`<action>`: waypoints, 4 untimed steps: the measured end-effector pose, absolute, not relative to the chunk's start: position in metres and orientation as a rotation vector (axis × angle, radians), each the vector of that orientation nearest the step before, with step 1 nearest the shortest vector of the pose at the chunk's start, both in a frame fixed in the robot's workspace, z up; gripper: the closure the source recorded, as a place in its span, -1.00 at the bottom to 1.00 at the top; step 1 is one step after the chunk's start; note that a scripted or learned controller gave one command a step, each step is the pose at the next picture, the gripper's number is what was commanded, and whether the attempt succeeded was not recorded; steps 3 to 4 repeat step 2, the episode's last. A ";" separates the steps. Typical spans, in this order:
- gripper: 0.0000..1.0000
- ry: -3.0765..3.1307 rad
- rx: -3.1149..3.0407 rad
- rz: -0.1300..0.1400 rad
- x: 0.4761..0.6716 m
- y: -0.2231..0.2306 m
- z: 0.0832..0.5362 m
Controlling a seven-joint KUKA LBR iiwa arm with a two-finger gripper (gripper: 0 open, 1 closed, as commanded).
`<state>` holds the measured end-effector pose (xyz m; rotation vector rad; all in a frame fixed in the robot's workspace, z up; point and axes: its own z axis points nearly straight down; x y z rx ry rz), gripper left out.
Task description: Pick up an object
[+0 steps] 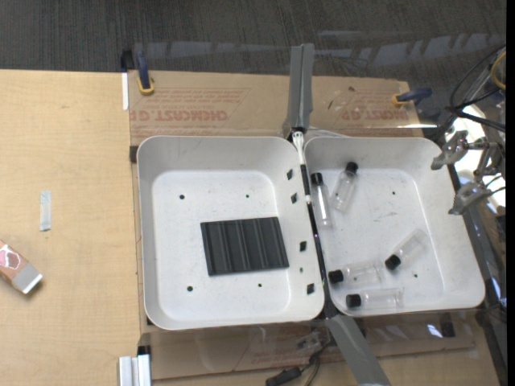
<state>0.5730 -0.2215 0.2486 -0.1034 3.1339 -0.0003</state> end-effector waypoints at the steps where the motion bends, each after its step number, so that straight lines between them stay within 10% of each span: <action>1: -1.00 3.072 -0.624 -0.001 0.602 -0.221 0.308; 4: -1.00 3.040 -0.766 -0.001 0.622 -0.222 0.289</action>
